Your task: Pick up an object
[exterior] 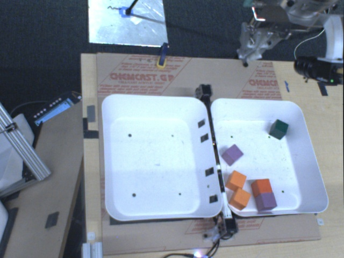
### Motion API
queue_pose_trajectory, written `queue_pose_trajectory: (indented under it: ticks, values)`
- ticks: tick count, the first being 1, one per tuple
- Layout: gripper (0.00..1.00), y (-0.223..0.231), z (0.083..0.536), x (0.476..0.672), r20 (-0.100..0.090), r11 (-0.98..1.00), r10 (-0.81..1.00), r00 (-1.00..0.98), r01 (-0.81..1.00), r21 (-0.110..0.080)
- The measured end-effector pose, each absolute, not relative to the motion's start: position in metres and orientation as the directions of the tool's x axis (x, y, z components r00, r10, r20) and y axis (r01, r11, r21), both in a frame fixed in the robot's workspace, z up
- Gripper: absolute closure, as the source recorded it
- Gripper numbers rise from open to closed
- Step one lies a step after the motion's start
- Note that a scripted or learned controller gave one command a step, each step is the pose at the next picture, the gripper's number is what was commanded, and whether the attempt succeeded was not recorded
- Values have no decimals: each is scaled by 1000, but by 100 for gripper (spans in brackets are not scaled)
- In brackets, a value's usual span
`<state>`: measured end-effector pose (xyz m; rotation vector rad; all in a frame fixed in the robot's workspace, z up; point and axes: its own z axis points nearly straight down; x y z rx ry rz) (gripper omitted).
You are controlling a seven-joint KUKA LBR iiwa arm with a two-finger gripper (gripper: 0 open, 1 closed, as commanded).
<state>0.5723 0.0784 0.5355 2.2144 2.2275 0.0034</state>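
The things to pick from all lie in the right bin [309, 160]: a green block [278, 129] near its far right corner, a purple block [232, 155] toward the middle by the divider, and a cluster near the front edge. In that cluster two orange blocks [238, 189] sit touching each other, and just beside them a third orange block [261, 187] rests against another purple block [265, 201]. The left bin [156, 160] sits beside the right one, the two joined along a dark hinge strip.

The tool [252, 44] hangs high, beyond the far edge of the right bin, over the brown board that lies under the bins on the bench [91, 79]. It is well apart from every block, and nothing can be seen between its tips. Whether it stands wide or narrow cannot be told from this angle.

As a judgement, the task is at its very start: no block has been lifted or touched. What is left is everything: choosing a block, coming down over it, closing on it and raising it. The green block and the lone purple one stand free and look easier than the crowded ones.
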Motion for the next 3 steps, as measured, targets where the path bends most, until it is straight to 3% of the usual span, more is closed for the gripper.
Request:
queue_pose_trajectory:
  ticks: [2,3]
  values:
    - [100,65,535,596,-1,0,1000,0,1000,3]
    - [100,70,535,572,0,4,1000,-4,1000,2]
